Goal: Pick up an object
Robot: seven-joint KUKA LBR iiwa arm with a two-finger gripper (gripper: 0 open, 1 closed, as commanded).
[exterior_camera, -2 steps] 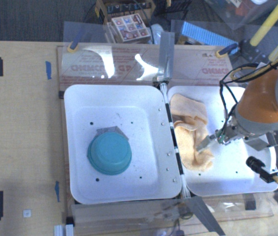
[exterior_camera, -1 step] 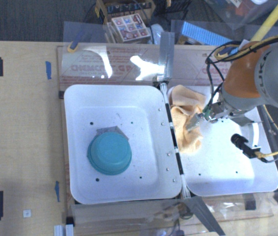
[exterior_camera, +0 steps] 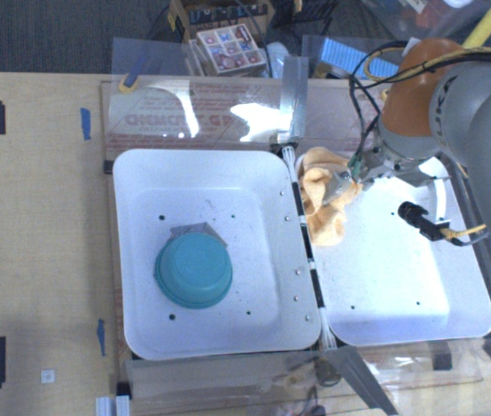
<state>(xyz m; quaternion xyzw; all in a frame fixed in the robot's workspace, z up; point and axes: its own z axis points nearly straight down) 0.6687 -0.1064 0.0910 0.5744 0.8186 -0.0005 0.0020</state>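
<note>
- Yellow cloth (exterior_camera: 324, 208): the likely object of the pick; a crumpled bundle in the far left corner of the right bin (exterior_camera: 402, 306), pressed against the rim that divides the two bins
- Gripper (exterior_camera: 352, 180): low over the upper right edge of the yellow cloth, apparently in contact with its folds; at this slant it cannot be told whether it is released or clenched, nor whether any fabric is caught in it
- Arm (exterior_camera: 415, 94): grey links with the orange band above the wrist, reaching in from the right and bent down towards the cloth's corner
- Progress, as judged: the approach to the yellow cloth appears complete; a secure grasp is not confirmed, and the bulk of the cloth rests on the bin floor, so the lift remains to be done
- Risk, as judged: soft fabric bunched against a rim may yield a thin pinch that slips on lifting
- Left bin (exterior_camera: 141, 180): holds a teal bowl (exterior_camera: 194, 269) standing mouth down near its middle, with a flat grey scrap (exterior_camera: 195, 230) showing at the bowl's far edge; both lie well apart from the gripper
- Bench (exterior_camera: 29, 258): pale wood surface bearing both bins side by side
</note>
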